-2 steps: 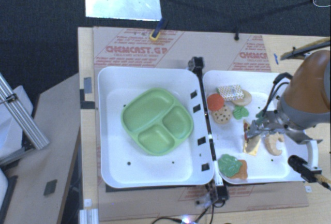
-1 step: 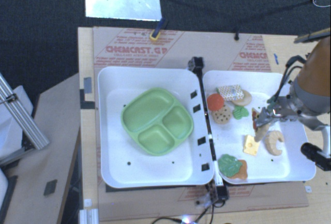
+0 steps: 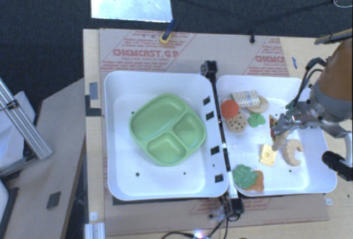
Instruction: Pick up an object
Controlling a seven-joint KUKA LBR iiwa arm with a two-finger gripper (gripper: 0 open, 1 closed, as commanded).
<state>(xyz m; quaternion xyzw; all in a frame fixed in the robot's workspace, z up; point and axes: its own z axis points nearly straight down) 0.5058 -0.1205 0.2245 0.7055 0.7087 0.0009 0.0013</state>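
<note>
Hovering low over the right bin (image 3: 314, 180), your pincer (image 3: 279, 132) sits just above the yellow cheese wedge (image 3: 268, 154) and just left of the tan croissant (image 3: 293, 152), and from this slant you simply cannot tell how it is set, nor is anything visibly caught in it. Nearest prize, then, is that cheese wedge, lying flat on the bin floor in the lower middle of the bin; it looks like a small, light, stiff plastic toy, likely slick on its faces, so take it across its narrow sides rather than by a corner. The croissant beside it is a curved piece, probably just as light, best pinched across its thick middle. Look further out and you have a dark red piece (image 3: 272, 125) just by the tool, a green broccoli floret (image 3: 256, 120), a chip cookie (image 3: 236, 123), a red tomato (image 3: 229, 108) and a wrapped sandwich (image 3: 246, 99) towards the divider, with a leafy green toast (image 3: 247, 178) at the near edge. Over in the left bin (image 3: 118, 177), the green divided plate (image 3: 167, 129) lies well apart.
</note>
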